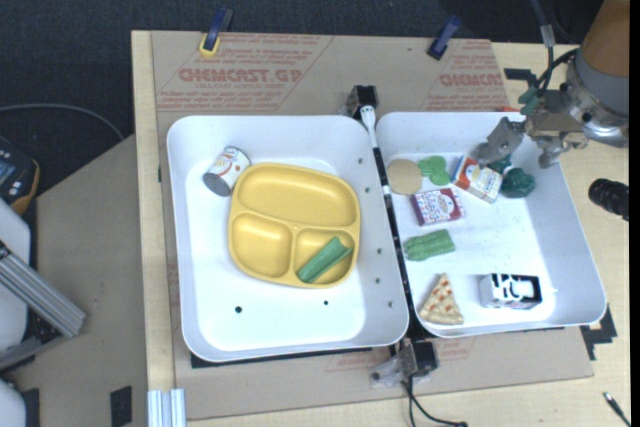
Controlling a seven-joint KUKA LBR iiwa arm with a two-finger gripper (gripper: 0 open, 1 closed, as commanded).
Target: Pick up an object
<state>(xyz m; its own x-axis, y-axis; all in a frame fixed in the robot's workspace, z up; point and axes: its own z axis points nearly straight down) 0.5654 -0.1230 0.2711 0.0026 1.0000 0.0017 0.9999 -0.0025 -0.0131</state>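
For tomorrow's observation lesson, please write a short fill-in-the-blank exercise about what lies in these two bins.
1. The yellow plate lies in the ____ bin.
2. A green vegetable rests in a compartment of the ____ plate.
3. The pizza slice lies in the ____ bin.

Missing words: left; yellow; right

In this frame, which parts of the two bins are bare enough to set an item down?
Left bin: bare floor in front of the yellow tray. Right bin: bare middle between green piece, black-and-white box and far rim. Crowded at the back, around the gripper and packets.
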